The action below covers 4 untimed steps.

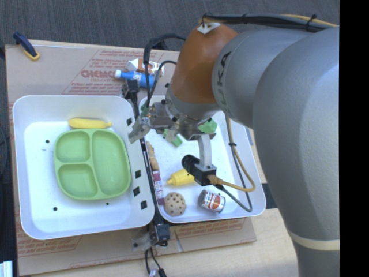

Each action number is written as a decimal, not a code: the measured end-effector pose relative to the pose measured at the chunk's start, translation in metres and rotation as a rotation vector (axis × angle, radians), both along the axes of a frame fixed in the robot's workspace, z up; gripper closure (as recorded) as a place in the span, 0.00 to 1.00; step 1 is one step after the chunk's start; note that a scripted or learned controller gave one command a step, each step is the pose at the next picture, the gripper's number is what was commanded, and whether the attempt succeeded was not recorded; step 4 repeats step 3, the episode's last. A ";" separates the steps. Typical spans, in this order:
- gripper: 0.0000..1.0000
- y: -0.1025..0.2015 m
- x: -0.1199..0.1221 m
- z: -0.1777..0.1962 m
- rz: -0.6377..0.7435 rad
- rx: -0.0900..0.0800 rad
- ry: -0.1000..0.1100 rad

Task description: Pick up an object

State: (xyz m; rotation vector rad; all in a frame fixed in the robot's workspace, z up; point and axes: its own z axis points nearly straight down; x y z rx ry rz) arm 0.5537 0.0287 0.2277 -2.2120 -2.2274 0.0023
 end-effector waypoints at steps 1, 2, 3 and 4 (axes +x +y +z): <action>0.00 -0.062 0.049 -0.036 -0.004 -0.001 -0.001; 1.00 -0.061 0.049 -0.026 0.003 0.000 -0.001; 0.00 -0.061 0.049 -0.026 0.003 0.000 0.000; 0.00 -0.061 0.049 -0.026 0.003 0.000 0.000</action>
